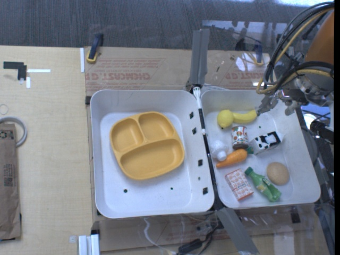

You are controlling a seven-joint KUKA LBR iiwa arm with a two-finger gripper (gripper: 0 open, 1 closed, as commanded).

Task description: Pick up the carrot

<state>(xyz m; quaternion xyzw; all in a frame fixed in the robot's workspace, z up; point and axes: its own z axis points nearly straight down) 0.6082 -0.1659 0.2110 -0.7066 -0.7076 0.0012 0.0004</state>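
Carrot (232,158): light, stiff, smooth toy, I judge, tapered, so I'd grip mid-body across its width; tool (264,106) near banana (235,117), finger state indiscernible.

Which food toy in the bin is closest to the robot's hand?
The yellow plastic banana. Its tip lies right by the end effector, while the orange toy carrot sits farther down the right white bin.

Yellow divided plate (147,144) in left bin (101,158); green bottle (263,185) in right.
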